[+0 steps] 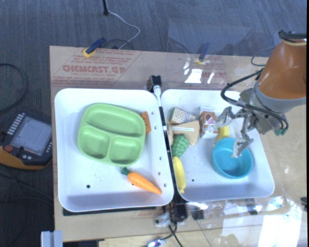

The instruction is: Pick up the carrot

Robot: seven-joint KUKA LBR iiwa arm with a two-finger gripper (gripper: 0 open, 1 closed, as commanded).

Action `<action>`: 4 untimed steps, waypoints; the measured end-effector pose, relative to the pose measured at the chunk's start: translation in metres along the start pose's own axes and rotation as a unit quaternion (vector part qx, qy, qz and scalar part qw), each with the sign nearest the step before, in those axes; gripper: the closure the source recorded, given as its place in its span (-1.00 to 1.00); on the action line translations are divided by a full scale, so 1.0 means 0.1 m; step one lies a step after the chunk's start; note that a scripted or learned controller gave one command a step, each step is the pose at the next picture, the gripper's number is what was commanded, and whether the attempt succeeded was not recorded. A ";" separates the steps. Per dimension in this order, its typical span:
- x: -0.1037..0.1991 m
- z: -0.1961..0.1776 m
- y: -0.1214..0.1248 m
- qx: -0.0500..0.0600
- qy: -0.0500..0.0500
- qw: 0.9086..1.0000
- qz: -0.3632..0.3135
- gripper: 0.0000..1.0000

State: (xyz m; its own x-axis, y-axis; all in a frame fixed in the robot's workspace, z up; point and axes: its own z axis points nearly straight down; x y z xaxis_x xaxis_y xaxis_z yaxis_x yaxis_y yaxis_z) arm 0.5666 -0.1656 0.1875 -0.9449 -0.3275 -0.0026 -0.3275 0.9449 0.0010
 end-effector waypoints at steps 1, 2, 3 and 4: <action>0.18 -0.01 0.93 -0.001 0.000 0.999 0.039 -1.00; -0.15 0.04 1.78 -0.001 0.000 0.994 0.109 -1.00; -0.55 0.04 1.96 0.000 0.000 0.987 0.161 -1.00; -0.06 0.04 1.71 0.001 0.001 0.996 0.091 -1.00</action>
State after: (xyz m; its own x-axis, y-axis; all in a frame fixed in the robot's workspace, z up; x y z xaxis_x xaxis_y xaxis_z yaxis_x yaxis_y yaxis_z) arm 0.5157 -0.0017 0.1839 -0.9887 -0.1502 -0.0002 -0.1502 0.9887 -0.0017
